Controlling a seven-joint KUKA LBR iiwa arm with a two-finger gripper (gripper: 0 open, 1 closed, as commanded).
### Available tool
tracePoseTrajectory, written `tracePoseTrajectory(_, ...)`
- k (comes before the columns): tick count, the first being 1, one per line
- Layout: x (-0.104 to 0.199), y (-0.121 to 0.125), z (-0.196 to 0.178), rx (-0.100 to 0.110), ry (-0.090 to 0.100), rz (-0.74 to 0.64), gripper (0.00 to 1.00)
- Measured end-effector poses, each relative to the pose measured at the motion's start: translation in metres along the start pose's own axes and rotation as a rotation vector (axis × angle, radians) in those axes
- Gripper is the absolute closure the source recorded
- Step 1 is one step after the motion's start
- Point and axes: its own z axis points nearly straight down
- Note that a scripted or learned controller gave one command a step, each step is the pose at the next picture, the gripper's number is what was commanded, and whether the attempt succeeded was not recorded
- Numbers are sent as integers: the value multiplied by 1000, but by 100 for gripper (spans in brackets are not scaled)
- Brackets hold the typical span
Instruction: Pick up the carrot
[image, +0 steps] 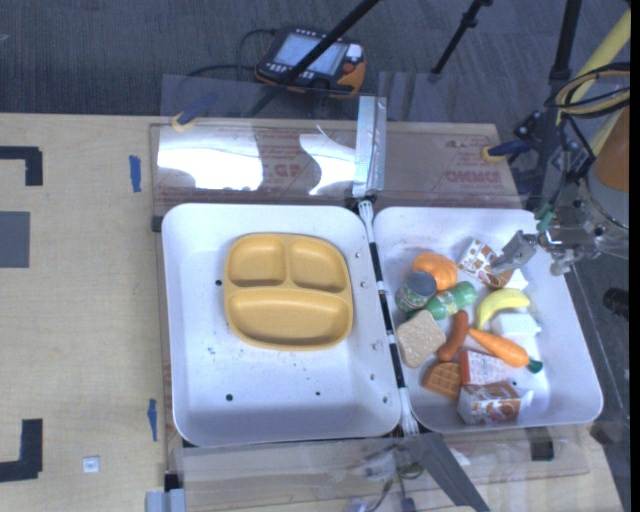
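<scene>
The carrot (499, 347) is lying near the right bin's (585, 395) right edge, wedged between banana (502, 302) and carton (487, 400), risking a mis-grab; whether the jaws (527, 245) are spread, I cannot tell

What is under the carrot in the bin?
The carrot lies on a heap of toy food in the right bin. A white piece peeks out behind it; whatever is directly beneath stays hidden.

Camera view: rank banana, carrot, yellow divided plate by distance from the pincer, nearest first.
From the pincer at the right bin's upper right:
1. Banana, just below it.
2. Carrot, lower in the same bin.
3. Yellow divided plate, over in the left bin.
</scene>
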Motion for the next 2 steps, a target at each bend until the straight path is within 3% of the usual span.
tracePoseTrajectory(1,10,-58,119,-5,-2,115,0)
tracePoseTrajectory(2,-26,-87,140,-4,-1,-89,0)
